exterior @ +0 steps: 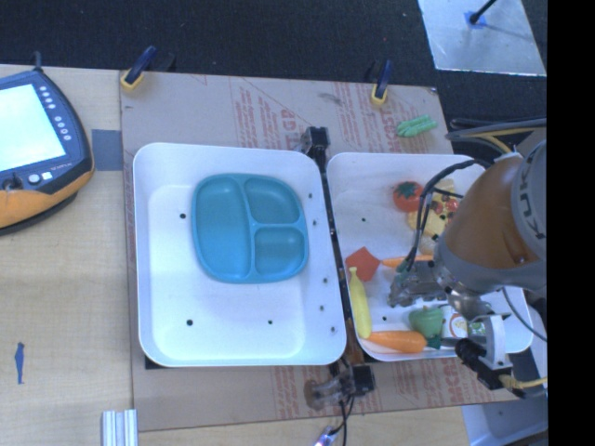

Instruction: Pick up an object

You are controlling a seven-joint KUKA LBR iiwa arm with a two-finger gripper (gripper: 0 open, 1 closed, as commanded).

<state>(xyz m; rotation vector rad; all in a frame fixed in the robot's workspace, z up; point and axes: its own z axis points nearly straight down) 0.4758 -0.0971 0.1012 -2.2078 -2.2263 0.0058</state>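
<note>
- Camera view: grey arm with orange band [493,221] reaches over the right shallow white bin [372,170]; its tool [409,291] hangs low there, grip state impossible to tell.
- Beneath and beside it lie a yellow banana-shaped toy [359,303], an orange carrot toy [398,341], a green rounded toy [428,321] and a red wedge toy [363,263].
- Left shallow white bin [158,249] holds a blue plastic divided plate [249,227].
</note>
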